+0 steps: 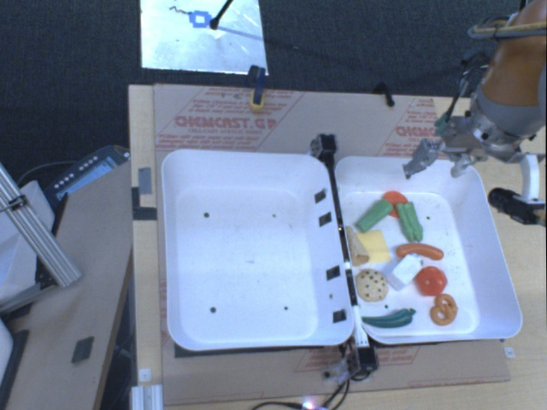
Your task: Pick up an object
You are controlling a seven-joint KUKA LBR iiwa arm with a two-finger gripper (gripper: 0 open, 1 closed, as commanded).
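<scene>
While toys crowd the right bin [494,254], the pincer [438,160] hangs wide above its far rim.

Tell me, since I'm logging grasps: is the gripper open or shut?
Open: the gripper hangs above the right bin's far edge, fingers spread apart, nothing between them.

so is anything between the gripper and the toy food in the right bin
Nothing visible blocks it. The gripper, fingers open, hangs above the right bin's far rim, with bare white floor between it and the nearest pieces, the green bean pod and orange carrot.

white bins [248,165], red tomato [431,280], brown pretzel [444,309]
</scene>
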